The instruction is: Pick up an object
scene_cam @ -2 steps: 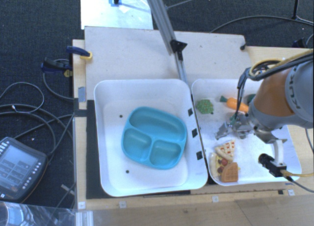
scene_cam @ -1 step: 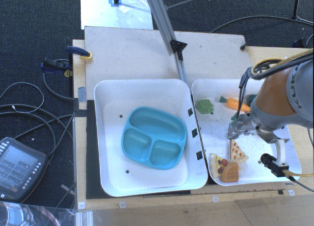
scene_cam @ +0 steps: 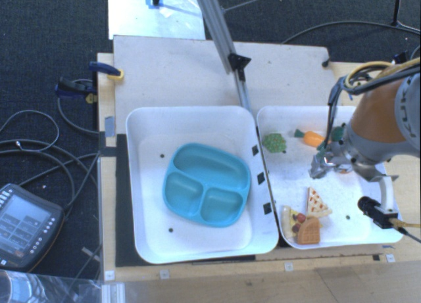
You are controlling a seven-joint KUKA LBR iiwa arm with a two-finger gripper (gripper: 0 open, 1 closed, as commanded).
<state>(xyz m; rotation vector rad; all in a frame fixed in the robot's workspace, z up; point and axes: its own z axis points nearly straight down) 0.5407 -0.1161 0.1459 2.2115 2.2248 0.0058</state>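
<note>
end effector hanging over the right bin, toy food lying around it

the arm [scene_cam: 385,114] is being seen reaching in from the right, its grey body and orange band sitting above the right bin [scene_cam: 279,116]. the end effector [scene_cam: 322,163] is being held low over the middle of that bin, above bare white floor; whether it is apart or together cannot be told, and nothing is being seen clamped in it.

several toy foods are lying in the right bin. a green broccoli [scene_cam: 274,142] is resting near the bin's left wall, toward the back. a carrot [scene_cam: 309,137] is lying just right of it, partly covered by the arm's wrist. a pizza slice [scene_cam: 317,203] is lying nearer the front, below the end effector and apart from it. a brown waffle [scene_cam: 308,231] is resting at the front edge, with another small piece of food just beside it on the left that is too small to be named.

in the left bin [scene_cam: 141,163] a blue divided plate [scene_cam: 207,185] is lying flat, near the middle.

both bins are sitting side by side on the desk [scene_cam: 171,65]. a grey pole [scene_cam: 214,12] is slanting across the desk from the top toward the gap between the bins. cables [scene_cam: 39,157] and a handheld control panel [scene_cam: 23,223] are lying on the dark floor at the left.
</note>
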